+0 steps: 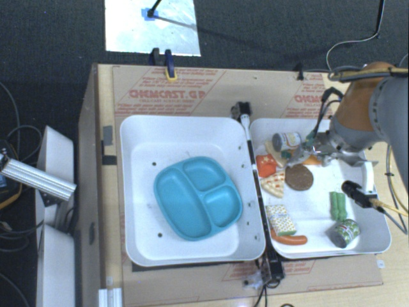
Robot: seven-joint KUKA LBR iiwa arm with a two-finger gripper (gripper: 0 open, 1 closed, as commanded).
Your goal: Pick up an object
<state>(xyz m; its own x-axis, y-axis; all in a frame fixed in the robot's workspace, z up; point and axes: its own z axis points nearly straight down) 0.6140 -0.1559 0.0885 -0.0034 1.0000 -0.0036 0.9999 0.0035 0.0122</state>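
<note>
Over by the brown patty (299, 178) in the right bin (377, 235), the gripper (311, 147) hangs just above and right of it, with a small can (285, 140) lying on its side right beside the tip. Honestly can't tell if it's grabbing anything. Cardboard (167, 94) behind the bins reads "CHEMCAST GP".

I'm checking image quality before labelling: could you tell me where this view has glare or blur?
Camera view: glare washes out the foil sheet at top; both bins are evenly lit with soft shadows; the gripper and small food items look slightly blurred.
</note>
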